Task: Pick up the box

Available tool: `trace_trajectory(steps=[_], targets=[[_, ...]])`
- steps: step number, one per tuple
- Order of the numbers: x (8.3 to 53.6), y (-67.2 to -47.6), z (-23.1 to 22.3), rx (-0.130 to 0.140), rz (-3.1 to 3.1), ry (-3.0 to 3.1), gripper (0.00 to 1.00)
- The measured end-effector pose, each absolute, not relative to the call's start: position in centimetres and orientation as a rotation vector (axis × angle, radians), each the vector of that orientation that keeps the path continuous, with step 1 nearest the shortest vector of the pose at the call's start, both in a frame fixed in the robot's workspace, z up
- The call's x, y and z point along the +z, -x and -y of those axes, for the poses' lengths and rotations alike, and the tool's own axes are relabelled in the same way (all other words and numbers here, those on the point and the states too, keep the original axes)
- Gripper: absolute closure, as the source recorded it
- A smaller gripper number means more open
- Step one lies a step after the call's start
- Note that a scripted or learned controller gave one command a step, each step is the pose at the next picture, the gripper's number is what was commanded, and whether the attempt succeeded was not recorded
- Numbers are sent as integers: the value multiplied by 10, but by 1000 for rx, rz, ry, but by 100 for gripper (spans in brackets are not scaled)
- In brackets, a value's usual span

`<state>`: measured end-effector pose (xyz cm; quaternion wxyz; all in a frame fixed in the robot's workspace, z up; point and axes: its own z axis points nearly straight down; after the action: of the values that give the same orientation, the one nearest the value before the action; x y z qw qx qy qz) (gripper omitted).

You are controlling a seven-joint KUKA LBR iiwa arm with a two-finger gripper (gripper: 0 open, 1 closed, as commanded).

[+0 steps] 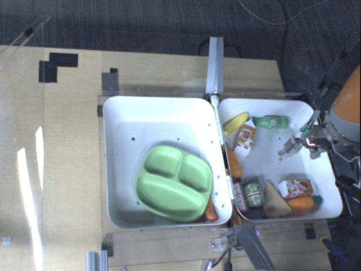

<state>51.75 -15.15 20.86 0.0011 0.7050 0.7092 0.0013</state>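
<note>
Arm over the right bin, box lying free.
The gripper (294, 146) hangs above the right bin's (265, 215) bare middle, its fingers (286, 150) spread narrowly with nothing between them. The box (245, 139) lies near that bin's left wall, beside a banana (236, 122) and a green bottle (271, 121), apart from the gripper.

Orange-white box (244, 139) lies flat beside banana (236, 122).

Single fixed camera mounted above the bench (67, 168), looking down at a slant from moderate height, taking in the left bin (121, 117) and right bin (333, 208) side by side.
</note>
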Motion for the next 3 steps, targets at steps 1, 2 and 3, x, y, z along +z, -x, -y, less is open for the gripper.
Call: trace_trajectory(steps=[1, 2, 3], targets=[[95, -512, 152, 5, -2188, -2249, 0], [89, -535, 199, 12, -2151, -2276, 0], [89, -514, 185, 12, -2220, -2204, 0]])
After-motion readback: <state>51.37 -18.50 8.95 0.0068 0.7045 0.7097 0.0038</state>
